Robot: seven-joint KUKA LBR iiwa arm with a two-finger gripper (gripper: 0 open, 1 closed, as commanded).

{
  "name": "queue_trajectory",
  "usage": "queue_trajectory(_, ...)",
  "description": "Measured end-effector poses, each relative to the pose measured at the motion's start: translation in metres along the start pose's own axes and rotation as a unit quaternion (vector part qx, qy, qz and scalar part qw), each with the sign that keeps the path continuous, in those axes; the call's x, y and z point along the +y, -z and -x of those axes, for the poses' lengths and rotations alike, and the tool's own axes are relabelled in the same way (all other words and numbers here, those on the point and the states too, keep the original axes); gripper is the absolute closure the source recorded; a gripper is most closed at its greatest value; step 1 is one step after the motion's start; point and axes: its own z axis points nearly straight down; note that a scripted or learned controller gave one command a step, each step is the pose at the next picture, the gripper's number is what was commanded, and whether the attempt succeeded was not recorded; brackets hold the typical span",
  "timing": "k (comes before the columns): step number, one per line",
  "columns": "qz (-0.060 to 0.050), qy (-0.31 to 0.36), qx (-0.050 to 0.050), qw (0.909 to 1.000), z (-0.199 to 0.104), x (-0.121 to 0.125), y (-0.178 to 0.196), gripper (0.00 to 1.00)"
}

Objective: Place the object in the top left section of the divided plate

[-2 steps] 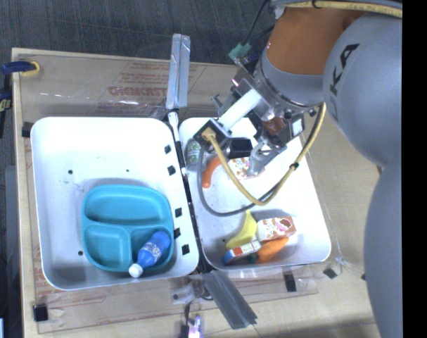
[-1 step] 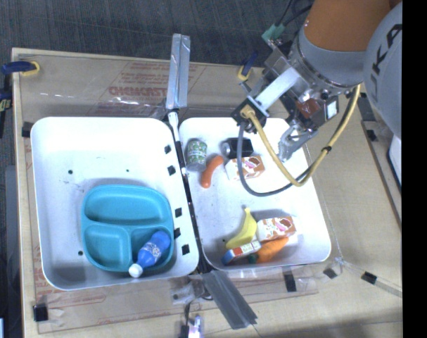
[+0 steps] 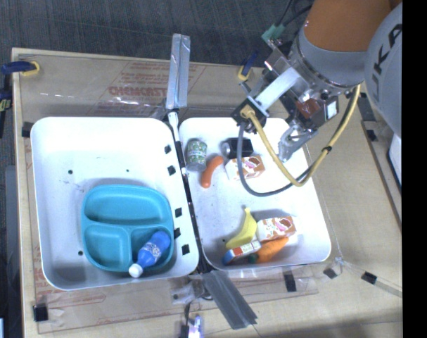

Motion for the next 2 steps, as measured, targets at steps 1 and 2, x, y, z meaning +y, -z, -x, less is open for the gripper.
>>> queue_trajectory(1,0.000,-0.057,0.000,0.9984,-0.026,0.071,0.000,0.00)
queue_trajectory(2,0.000,-0.036,0.001,0.9994,-0.021,0.136,0.001,0.00)
